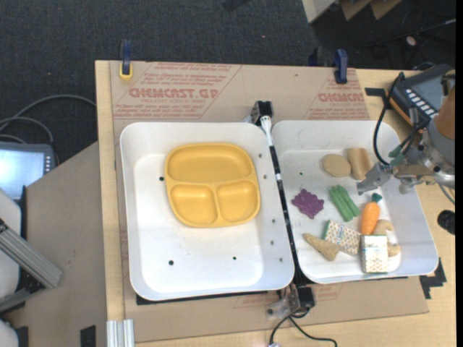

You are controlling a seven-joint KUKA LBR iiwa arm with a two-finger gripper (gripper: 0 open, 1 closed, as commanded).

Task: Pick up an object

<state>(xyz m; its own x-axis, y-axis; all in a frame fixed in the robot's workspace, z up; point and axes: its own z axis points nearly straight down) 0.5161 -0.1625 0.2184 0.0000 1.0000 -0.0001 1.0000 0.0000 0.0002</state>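
The right white bin holds several small items. A round tan piece and a tan cylinder lie at its back. In the middle are a purple piece, a green stick and an orange carrot. A tan wedge, a patterned packet and a small box lie near the front. My gripper reaches in from the right and hangs low, just above the carrot's top and right of the green stick. Nothing is seen held in it.
The left white bin holds a yellow divided plate. A black clamp sits at the back where the two bins meet. Cables and a dark device crowd the bench's far right. Blue clamps hold the cardboard base.
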